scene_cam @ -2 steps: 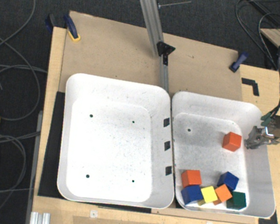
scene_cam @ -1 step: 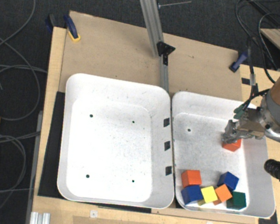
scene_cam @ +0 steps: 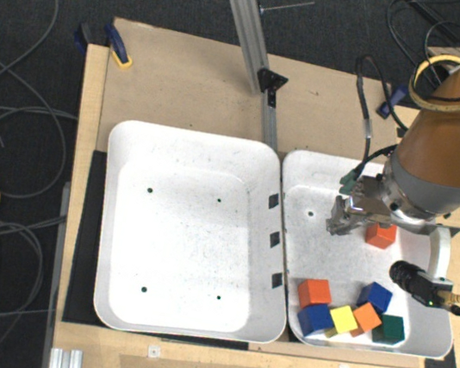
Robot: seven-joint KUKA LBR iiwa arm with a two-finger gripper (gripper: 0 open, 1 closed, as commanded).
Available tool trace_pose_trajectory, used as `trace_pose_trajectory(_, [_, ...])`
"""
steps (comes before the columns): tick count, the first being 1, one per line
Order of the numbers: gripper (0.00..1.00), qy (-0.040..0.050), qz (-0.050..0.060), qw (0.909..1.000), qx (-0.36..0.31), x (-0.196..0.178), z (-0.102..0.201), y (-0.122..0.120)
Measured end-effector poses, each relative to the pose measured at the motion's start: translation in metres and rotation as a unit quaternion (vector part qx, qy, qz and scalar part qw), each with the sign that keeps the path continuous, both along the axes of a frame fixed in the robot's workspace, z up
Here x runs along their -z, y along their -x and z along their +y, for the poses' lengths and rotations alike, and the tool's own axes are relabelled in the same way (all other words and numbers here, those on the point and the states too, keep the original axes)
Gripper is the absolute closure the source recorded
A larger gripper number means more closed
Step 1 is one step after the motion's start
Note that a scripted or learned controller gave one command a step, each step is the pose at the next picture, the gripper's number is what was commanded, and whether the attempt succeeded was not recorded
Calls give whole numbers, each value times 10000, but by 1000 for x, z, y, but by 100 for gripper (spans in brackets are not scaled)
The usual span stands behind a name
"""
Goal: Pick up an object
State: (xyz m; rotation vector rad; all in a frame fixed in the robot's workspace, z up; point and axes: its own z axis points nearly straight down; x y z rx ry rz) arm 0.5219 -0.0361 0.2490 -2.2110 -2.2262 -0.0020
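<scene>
I'm hovering my hand (scene_cam: 345, 217) over the right white plastic bin (scene_cam: 318, 178). The small orange-red cube (scene_cam: 381, 236) is sitting just beside it, toward the arm's side, not between the fingers. Can't tell the finger spread from here.

two white bins (scene_cam: 192, 151), seven coloured blocks (scene_cam: 314, 291), one arm (scene_cam: 447, 137)

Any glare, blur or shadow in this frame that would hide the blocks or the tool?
Camera view: lighting is even and soft, the white bins bright but not blown out; the blocks by the near edge are sharp with faint shadows; the tool is dark and slightly soft, its fingers hard to make out beside the orange block.
</scene>
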Motion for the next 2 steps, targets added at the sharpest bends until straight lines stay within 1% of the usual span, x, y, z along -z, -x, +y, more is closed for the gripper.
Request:
trace_pose_trajectory(1, [100, 3, 4, 10000, -1, 10, 56, 3])
trace_pose_trajectory(2, [100, 4, -15, 10000, -5, 0, 111, 2])
